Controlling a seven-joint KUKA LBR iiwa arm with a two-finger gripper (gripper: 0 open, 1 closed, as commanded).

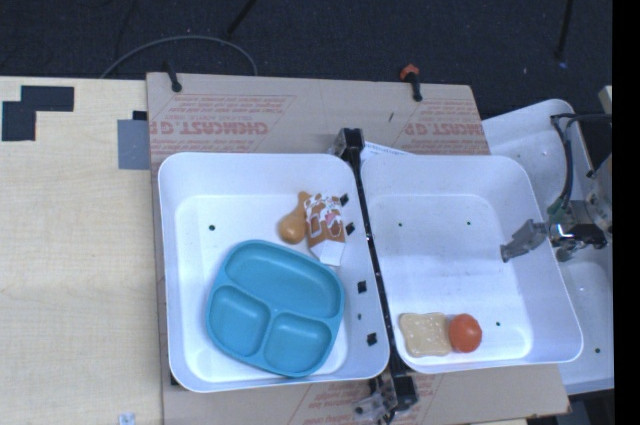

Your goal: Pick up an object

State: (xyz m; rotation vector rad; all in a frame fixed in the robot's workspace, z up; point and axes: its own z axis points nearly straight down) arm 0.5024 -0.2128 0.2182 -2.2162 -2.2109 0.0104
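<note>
The gripper (pixel 522 241) hangs at the right rim of the right bin (pixel 505 175), and I cannot tell how its jaws stand. A tomato (pixel 465 332) touches a slice of bread (pixel 425 334) at that bin's front. The left bin (pixel 190 183) holds a blue divided plate (pixel 274 307) and a brown toy (pixel 312 219) behind it.

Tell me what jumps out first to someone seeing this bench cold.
The big blue divided plate dominates the left bin, lying toward its near side, with a small brown-and-white toy just behind it by the divider. In the right bin, a red ball sits against a pale slice of toy bread near the front wall. The gripper hangs at that bin's right edge, well away from both.
</note>
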